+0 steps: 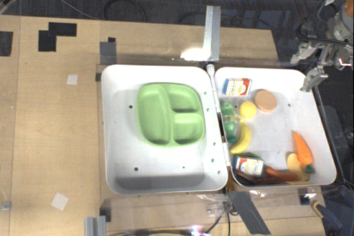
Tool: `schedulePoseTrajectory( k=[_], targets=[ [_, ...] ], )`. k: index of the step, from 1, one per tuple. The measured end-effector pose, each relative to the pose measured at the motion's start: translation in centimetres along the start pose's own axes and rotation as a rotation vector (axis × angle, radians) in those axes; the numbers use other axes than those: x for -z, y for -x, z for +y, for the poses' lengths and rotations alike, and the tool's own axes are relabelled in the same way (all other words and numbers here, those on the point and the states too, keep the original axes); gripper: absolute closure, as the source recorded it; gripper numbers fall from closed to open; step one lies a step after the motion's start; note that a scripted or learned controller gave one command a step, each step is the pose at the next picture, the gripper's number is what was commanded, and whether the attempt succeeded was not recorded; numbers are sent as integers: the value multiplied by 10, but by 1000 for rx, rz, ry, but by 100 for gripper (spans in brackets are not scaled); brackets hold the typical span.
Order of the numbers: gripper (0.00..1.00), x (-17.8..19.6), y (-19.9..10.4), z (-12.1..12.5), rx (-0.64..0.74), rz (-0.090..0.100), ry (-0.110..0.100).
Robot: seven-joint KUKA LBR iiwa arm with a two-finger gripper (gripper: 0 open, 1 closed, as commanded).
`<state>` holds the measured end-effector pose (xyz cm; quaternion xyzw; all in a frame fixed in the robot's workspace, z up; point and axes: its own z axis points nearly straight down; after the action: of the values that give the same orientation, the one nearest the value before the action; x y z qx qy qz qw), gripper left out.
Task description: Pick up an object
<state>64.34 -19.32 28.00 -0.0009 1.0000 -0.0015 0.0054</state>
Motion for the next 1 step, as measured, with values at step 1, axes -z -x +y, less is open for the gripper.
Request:
schedulePoseTrajectory(
  k=[1],
  targets=[
    [0,-140,-41,16,160,10,6]
  ],
)
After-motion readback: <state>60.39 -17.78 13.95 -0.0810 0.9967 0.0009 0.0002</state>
